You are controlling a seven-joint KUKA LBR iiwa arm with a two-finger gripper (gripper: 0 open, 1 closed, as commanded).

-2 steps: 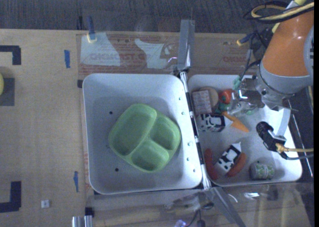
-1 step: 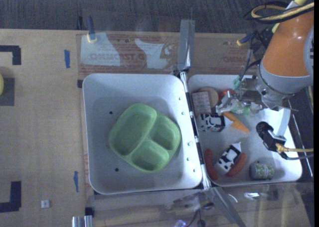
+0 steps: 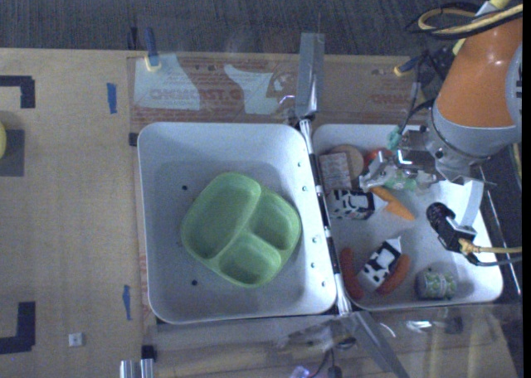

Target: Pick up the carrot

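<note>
The carrot [image 3: 395, 205], a small orange wedge, lies on the floor of the right bin [image 3: 481, 285] near its middle. My gripper [image 3: 390, 176] hangs directly over the carrot's upper end, close above it, with the grey and orange arm [image 3: 477, 94] coming in from the upper right. The gripper's body hides the spot where it meets the carrot, so I cannot see whether they touch.
The left bin [image 3: 166, 161] holds a green divided plate [image 3: 241, 227]. In the right bin lie a cow-patterned toy [image 3: 353, 202], a second black-and-white toy [image 3: 382, 262], a red sausage [image 3: 348, 273], an orange sausage [image 3: 401, 268], a greenish can [image 3: 436, 283], a brown round item [image 3: 348, 155] and a grey packet [image 3: 334, 171].
</note>
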